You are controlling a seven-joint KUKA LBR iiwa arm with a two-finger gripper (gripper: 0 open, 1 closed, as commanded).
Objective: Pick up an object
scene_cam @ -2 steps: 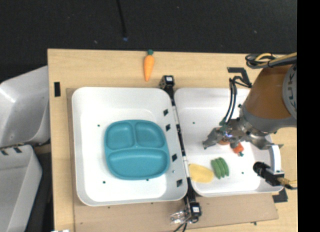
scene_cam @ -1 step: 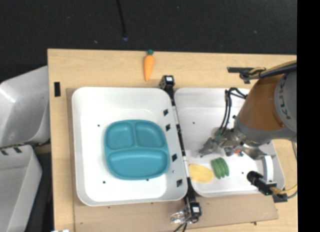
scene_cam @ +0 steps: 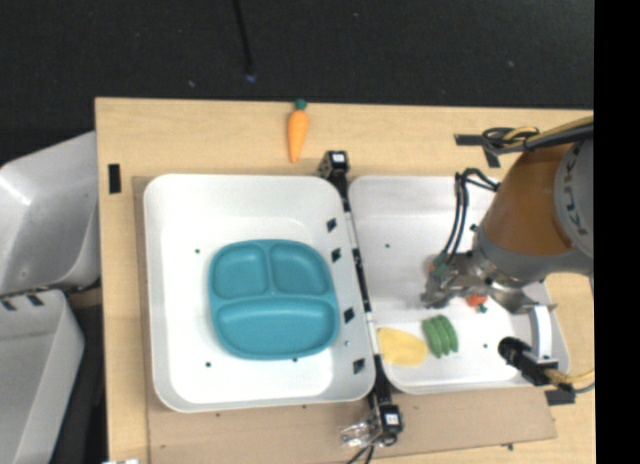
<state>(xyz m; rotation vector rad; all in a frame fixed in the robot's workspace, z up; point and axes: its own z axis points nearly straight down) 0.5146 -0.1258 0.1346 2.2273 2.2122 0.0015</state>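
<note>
Green ridged object (scene_cam: 439,335): lies on the floor of the right bin (scene_cam: 400,212), lower middle of the frame, tilted slightly. Yellow object (scene_cam: 402,346): flat, rounded, just beside the green one on its left, near the bin's lower left corner. Small red item (scene_cam: 478,301): partly hidden under the arm, just above and right of the green object; its kind cannot be told.

Claw (scene_cam: 443,285): low over the right bin, just above the green object; nothing is seen between its parts, and whether it is open or closed cannot be told. Arm (scene_cam: 535,212): grey with an orange band, entering from the right of the frame, cables at its side.

Left bin (scene_cam: 170,242): holds a teal divided plate (scene_cam: 272,298), three compartments, centred.

Toy carrot (scene_cam: 297,131): on the wooden surface (scene_cam: 200,132), above the bins, upper middle of the frame.
</note>
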